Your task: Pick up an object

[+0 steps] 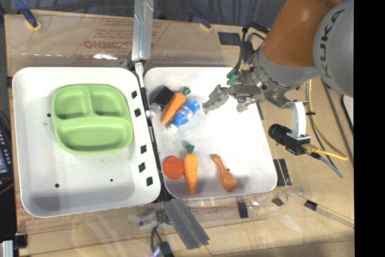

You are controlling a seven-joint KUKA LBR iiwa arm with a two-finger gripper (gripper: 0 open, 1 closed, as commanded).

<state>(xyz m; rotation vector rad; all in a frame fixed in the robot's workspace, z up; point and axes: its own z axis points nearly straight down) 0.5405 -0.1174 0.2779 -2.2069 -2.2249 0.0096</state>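
Your gripper point(218, 99) is hovering over the right bin point(255, 129), fingers spread and holding nothing, beside the blue bottle point(183, 114) and carrot point(172, 107) because nothing is grasped yet.

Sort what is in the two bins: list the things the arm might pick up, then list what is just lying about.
Pickable, right bin:
carrot near divider
blue bottle
black block
red tomato
upright carrot
orange gourd
gripper above the bin

Lying about:
green divided plate, left bin

Even overhead light, soft shadows, mild glare on clear plastic sheet point(102, 39), slightly soft focus
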